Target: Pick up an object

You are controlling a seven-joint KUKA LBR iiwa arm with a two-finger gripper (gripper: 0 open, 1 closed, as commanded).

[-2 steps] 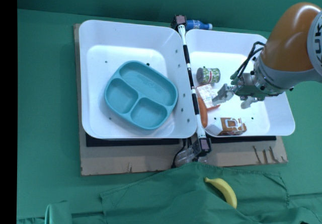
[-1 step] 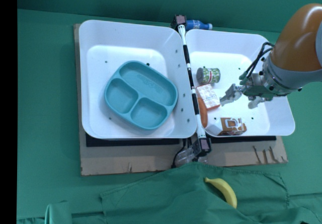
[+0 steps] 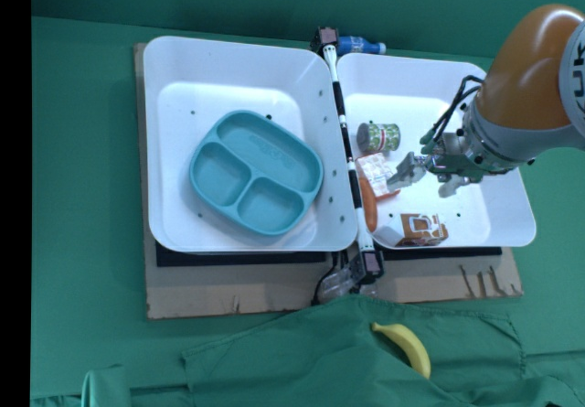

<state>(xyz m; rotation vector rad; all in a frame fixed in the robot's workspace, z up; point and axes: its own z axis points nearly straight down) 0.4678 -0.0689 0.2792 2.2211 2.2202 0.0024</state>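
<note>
Broadly, a green cloth [image 3: 82, 167] covers the bench, and on it a brown cardboard sheet [image 3: 228, 300] carries two shallow white bins side by side. The left bin [image 3: 174, 76] sits left of centre in the frame and holds a teal divided plate [image 3: 256, 173], lying tilted with three compartments facing up. The right bin [image 3: 494, 213] sits right of centre. Over its right half hangs the grey arm [image 3: 535, 85] with its orange band, reaching in from the right edge. Its gripper [image 3: 405, 172] points left, low over the bin floor; whether it is spread or pressed together I cannot tell, and nothing visibly sits in it. Just left of the gripper lie a flat white packet [image 3: 373, 165] and an orange sausage-shaped item [image 3: 368, 204] against the bin's left wall. A small green can [image 3: 378, 136] lies above them. A brown carton [image 3: 422, 230] rests near the bin's lower edge. A yellow banana [image 3: 407, 346] lies on the cloth at the lower middle, and a blue bottle [image 3: 359, 46] lies beyond the bins' upper edge.
</note>
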